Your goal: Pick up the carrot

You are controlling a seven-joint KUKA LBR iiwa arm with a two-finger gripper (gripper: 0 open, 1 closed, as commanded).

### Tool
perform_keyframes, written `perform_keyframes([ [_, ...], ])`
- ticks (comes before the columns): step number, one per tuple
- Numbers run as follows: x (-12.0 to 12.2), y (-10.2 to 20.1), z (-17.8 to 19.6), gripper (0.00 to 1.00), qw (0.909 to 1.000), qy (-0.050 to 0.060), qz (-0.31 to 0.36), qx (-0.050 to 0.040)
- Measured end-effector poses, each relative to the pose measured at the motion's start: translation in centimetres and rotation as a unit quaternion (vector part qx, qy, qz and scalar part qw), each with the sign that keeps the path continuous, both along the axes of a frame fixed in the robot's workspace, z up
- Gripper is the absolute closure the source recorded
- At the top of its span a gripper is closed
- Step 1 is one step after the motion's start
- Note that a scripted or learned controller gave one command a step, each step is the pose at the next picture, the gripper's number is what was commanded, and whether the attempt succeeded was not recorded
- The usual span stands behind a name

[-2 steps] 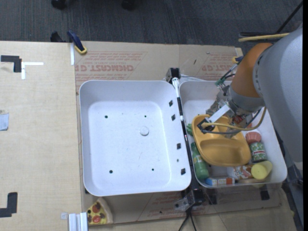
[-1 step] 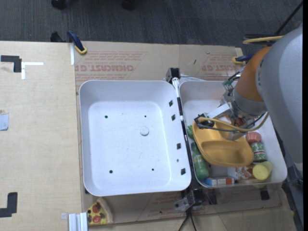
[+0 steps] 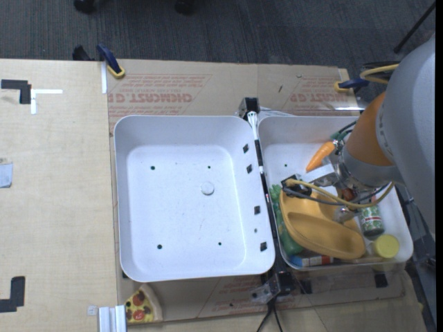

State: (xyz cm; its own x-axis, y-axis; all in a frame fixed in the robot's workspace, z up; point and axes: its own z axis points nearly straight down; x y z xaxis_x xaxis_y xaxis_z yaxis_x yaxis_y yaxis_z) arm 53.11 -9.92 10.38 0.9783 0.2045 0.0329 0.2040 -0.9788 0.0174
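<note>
The pale wooden bench (image 3: 55,206) bears a cardboard sheet (image 3: 180,92) — on it, two white bins (image 3: 128,206) side by side.

Large rounded arm (image 3: 415,109), pale grey casing, smooth and unmarked. Broad orange band (image 3: 370,140) above the wrist, followed by a darker grey collar (image 3: 360,168). Thin yellow and black cables (image 3: 332,192) looped below the wrist section. No screws or lettering legible. Upper housing blurred at close range.

An orange carrot (image 3: 320,156) and a mustard-yellow bowl (image 3: 324,232) by the gripper contrast with white bins (image 3: 131,254) on the pale tabletop (image 3: 48,220).
</note>
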Motion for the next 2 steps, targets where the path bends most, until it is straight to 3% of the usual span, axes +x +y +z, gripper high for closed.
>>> perform_keyframes([
  [1, 10.7, 0.0, -1.0, 0.00, 0.9998, 0.017, 0.001, 0.0040],
  [2, 5.9, 0.4, -0.5, 0.00, 1.0000, 0.008, 0.000, 0.0039],
])
